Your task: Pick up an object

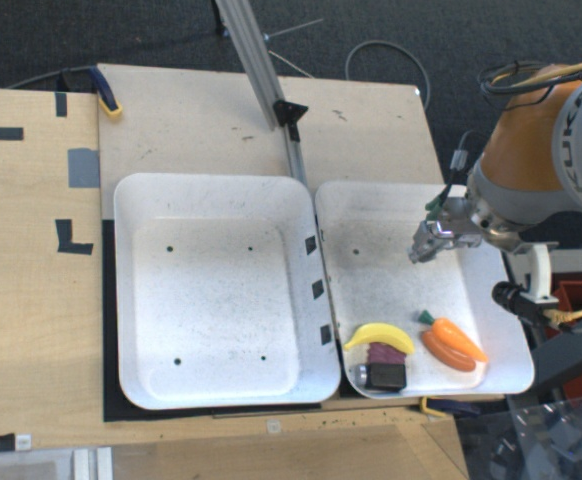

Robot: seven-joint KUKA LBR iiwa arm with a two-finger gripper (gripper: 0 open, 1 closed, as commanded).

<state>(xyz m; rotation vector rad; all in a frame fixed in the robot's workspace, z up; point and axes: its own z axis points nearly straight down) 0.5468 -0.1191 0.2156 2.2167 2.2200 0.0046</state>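
Note:
The right bin (371, 218) holds three objects along its near edge. An orange carrot (453, 345) with a green tip lies at the near right. A yellow banana (380, 337) curves over a dark purple piece (382, 352), and a black block (385, 375) sits just in front of them. My gripper (427, 245) hangs over the right side of this bin, above bare floor and well back from the carrot. Nothing shows between its fingers.
The left bin (211, 288) stands beside the right one, with a shared ridge between them. A slanted metal bar (261, 68) crosses the bench behind the bins. The arm's orange band (531, 138) and cables crowd the right edge.

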